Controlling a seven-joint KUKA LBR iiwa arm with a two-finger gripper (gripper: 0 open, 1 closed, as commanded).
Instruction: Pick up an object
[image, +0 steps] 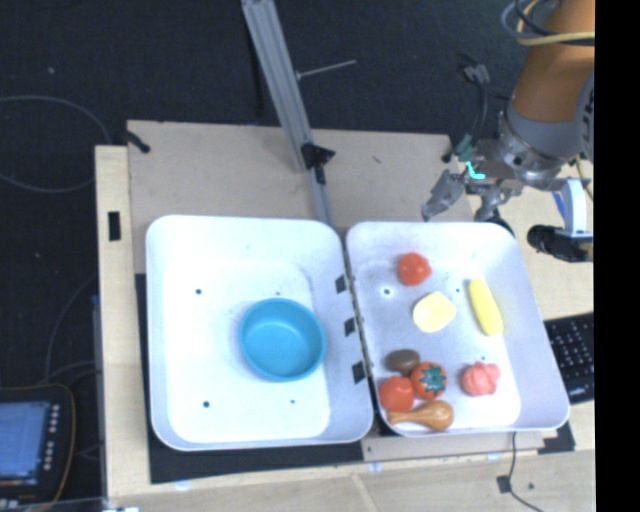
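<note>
While the gripper (462, 203) hovers apart, nothing is held.
Its jaws stand apart above the right bin (520, 300) rim, probably ready to descend.

We see even overhead light; the two shallow white plastic bins (180, 300) look bright, nearly washed out. Soft shadow rings the round blue bowl (282, 339). Dark floor underexposed. Overall image slightly soft, grainy.

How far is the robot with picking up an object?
Nothing is picked yet. The gripper hangs above the far rim of the right bin, with nothing between its jaws. Every item, such as the yellow corn and red tomato, lies in the bin. Descent and grasp remain.
</note>
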